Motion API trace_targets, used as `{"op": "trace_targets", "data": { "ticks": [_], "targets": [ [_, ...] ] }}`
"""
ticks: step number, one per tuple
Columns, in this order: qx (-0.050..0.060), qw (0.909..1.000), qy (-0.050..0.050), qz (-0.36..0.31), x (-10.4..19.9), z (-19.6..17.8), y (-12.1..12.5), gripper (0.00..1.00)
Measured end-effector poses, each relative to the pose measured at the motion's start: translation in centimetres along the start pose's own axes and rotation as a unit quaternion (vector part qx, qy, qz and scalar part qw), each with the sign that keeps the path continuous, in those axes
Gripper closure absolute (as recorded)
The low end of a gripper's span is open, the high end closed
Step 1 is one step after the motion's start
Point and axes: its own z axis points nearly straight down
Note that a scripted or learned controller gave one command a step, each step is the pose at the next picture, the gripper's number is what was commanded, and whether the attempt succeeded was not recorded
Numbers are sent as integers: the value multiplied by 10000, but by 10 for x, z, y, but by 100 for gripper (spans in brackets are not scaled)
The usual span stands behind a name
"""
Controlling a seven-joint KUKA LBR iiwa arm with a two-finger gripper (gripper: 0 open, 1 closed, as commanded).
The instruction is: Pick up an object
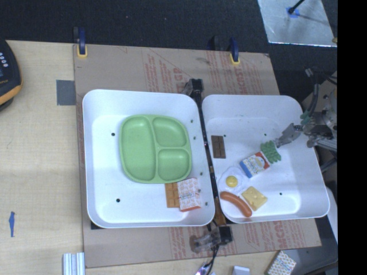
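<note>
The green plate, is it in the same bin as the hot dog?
No, the green plate lies in the left bin, while the hot dog lies in the right bin.

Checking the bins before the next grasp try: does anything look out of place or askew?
Nothing looks spilled or damaged. The green divided plate lies flat in the left bin, with a small packet tilted at its lower edge. In the right bin the toy foods, such as the sausage, lie loosely scattered.

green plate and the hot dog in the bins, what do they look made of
Green plate: likely moulded plastic, matte; even pale colour, soft rounded dividers between three compartments. Hot dog: looks like toy plastic or rubber, smooth, with a slight sheen and uniform red-orange colour; too small to be sure.
</note>
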Motion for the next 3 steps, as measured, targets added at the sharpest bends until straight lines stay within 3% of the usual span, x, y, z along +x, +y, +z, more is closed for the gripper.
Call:
{"op": "trace_targets", "data": {
  "ticks": [1, 2, 3],
  "targets": [
    [-9, 10000, 10, -18, 3, 105, 26, 0],
    [-27, 10000, -5, -25, 1, 89, 26, 100],
    [-48, 10000, 13, -43, 94, 22, 70, 100]
  ]
}}
